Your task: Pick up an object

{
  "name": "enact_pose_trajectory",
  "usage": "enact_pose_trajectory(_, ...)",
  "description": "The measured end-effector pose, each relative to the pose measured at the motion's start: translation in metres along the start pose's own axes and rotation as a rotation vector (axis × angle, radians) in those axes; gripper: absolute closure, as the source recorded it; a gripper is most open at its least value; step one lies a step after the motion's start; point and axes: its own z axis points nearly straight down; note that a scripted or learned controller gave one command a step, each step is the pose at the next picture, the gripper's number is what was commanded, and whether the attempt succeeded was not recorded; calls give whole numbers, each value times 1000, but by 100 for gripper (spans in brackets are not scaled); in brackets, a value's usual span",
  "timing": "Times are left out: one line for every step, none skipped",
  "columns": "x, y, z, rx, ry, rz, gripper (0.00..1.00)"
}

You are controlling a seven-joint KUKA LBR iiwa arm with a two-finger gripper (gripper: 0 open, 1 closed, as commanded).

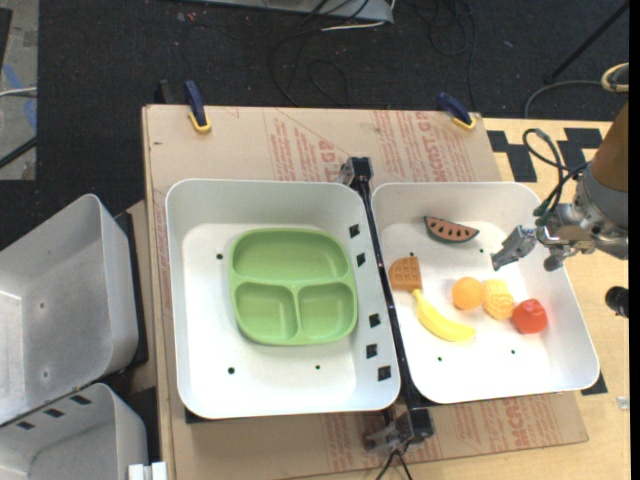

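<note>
- white plastic, nearest the camera: the front rims of two shallow bins side by side on a cardboard-covered bench (270,448).
- left bin (200,368) holds a green divided plate (294,286) with three compartments, sitting about in its middle.
- right bin (560,368) holds the toy food, clustered near its centre.
- yellow banana (443,321) lies closest to the front, slanting from 10 o'clock to 4 o'clock.
- just beyond the banana, an orange ball (467,293) and a yellow bumpy fruit (498,299) sit touching each other; a red piece (530,315) sits just beside the yellow one at its 4 o'clock.
- a tan waffle-like piece (405,273) lies at 10 o'clock from the banana, near the divider between the bins.
- a watermelon slice (451,230) lies further back, at 12 o'clock from the orange ball, apart from the rest.
- my gripper (533,250) hangs over the right bin's right side, at 2 o'clock from the fruit cluster; my fingers (512,247) stand apart with nothing between them, and none of the food touches them.
- my grey arm with its orange band (615,148) runs off at 3 o'clock.
- farthest: two yellow-tipped clamps (199,116) on the bench's back edge, then dark floor with cables.
</note>
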Motion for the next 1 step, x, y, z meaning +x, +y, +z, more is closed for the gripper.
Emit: enact_pose_trajectory(0, 3, -7, -12, -3, -3, 0)
